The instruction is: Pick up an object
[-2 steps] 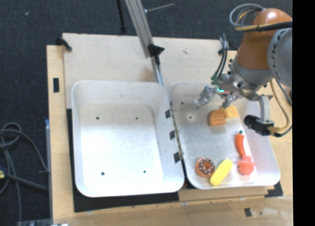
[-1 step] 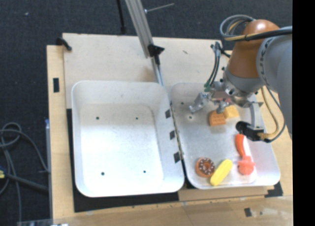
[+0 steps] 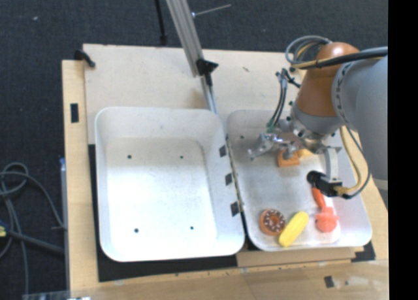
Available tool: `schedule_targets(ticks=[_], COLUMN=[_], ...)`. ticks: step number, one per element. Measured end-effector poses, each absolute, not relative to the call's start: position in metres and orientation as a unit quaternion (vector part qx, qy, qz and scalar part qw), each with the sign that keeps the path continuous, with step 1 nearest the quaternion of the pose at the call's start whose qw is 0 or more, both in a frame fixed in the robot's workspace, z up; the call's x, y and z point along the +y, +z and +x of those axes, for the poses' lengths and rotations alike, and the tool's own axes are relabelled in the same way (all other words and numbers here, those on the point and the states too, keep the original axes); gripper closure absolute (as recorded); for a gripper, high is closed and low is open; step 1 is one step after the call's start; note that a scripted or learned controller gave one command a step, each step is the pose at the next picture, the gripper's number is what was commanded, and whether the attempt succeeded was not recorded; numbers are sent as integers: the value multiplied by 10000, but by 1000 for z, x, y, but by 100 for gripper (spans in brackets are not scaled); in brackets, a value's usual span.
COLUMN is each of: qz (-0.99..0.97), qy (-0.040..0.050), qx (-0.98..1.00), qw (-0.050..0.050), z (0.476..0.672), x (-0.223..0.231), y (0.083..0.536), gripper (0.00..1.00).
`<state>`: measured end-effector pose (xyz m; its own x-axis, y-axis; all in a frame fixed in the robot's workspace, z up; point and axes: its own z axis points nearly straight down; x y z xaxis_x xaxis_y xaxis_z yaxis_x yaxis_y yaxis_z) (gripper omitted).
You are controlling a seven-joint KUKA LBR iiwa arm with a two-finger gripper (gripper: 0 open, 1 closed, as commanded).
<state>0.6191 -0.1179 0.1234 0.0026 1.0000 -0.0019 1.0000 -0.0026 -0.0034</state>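
My gripper (image 3: 282,143) hangs low over the back of the right bin (image 3: 261,181), under the arm's orange wrist band. Just below it, partly hidden by the gripper, lies a small orange block (image 3: 288,159); whether they touch I cannot make out. At the bin's front lie a brown sprinkled donut (image 3: 271,221), a yellow corn-like piece (image 3: 293,228) leaning against it, and a red-orange carrot-shaped toy (image 3: 324,212) to the right.
The left bin (image 3: 163,181) stands beside the right one. A slanted metal rail (image 3: 186,27) rises behind the bins. Black cables (image 3: 326,184) hang from the wrist over the right bin's right side.
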Motion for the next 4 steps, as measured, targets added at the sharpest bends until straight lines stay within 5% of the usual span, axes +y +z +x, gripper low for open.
schedule_targets(ticks=[1, 2, 4], qz=[-7088, -7106, -7065], qy=[-9, -31, -19], qx=[-7054, -7035, -7077], qw=[-41, -57, -32], z=[622, 623, 622], x=[-120, -121, -127], y=[105, 118, 218], gripper=[0, 100, 100])
